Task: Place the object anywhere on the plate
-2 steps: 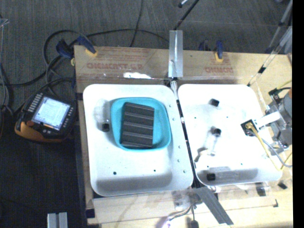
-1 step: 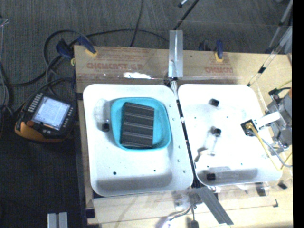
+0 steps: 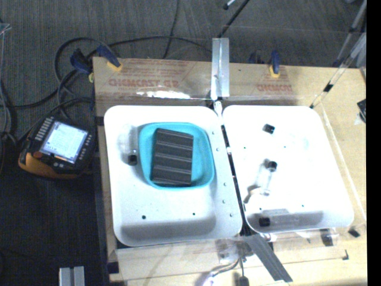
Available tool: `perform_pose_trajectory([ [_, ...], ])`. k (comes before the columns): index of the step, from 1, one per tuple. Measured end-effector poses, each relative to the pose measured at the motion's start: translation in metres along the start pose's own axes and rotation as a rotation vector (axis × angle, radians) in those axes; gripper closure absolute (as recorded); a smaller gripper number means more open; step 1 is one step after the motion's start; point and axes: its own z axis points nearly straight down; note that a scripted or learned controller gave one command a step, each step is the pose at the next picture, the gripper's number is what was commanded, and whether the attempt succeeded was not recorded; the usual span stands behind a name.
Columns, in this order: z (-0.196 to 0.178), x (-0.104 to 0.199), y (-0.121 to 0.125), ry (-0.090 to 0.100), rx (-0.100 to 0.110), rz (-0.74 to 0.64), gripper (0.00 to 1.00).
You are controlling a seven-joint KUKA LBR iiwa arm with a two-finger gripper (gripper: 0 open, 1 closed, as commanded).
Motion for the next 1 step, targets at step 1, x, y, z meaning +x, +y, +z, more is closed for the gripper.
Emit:
perform_pose_trajectory([
  [1, 0.2259, 0.0036, -0.0239, -0.003, 0.005, 0.0, 0.0],
])
